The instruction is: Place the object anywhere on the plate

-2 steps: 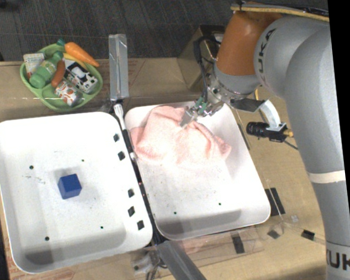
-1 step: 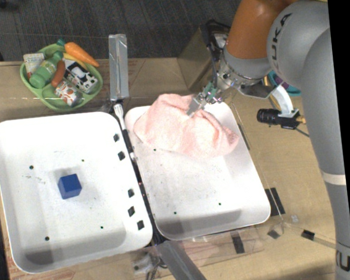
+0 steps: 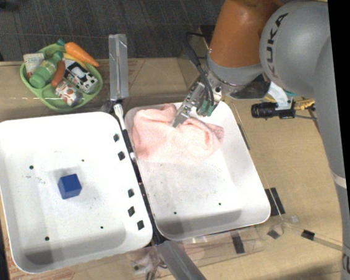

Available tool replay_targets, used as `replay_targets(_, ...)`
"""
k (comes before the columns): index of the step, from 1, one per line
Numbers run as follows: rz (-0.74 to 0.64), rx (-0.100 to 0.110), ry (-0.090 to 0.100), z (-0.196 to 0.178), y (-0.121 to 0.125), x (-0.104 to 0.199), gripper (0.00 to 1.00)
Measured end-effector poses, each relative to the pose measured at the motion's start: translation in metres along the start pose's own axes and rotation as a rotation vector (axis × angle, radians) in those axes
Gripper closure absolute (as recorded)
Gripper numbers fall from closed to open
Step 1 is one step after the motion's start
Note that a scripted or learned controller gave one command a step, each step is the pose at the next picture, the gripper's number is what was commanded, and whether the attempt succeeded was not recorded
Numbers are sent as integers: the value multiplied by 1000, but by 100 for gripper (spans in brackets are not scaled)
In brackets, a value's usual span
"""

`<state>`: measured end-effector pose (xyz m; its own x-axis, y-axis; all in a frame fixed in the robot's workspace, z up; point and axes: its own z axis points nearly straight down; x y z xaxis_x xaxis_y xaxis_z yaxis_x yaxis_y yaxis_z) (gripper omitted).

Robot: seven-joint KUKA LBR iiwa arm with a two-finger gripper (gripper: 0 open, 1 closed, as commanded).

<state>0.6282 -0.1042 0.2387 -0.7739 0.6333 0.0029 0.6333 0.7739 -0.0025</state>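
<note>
The grey arm (image 3: 296,49) is reaching in over the right bin (image 3: 243,197). A pink cloth (image 3: 162,140) is lying crumpled across that bin's far half, long axis running left-right. The gripper (image 3: 187,111) is pressing its fingers into the cloth's upper edge; whether they are apart or together cannot be told. A blue cube (image 3: 70,185) is sitting in the left bin (image 3: 24,245).

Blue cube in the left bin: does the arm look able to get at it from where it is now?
Probably yes. The blue cube sits alone on the left bin floor, open from above. The gripper is over the pink cloth in the right bin, so it must cross the divider.
</note>
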Motion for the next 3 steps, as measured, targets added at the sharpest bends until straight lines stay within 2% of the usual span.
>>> replay_targets(1, -407, 1, 0, 11, 22, 51, 100)
replay_targets(2, -685, 0, -1, 1, 40, 94, 100)
replay_targets(3, -691, 1, -1, 9, 66, 147, 100)
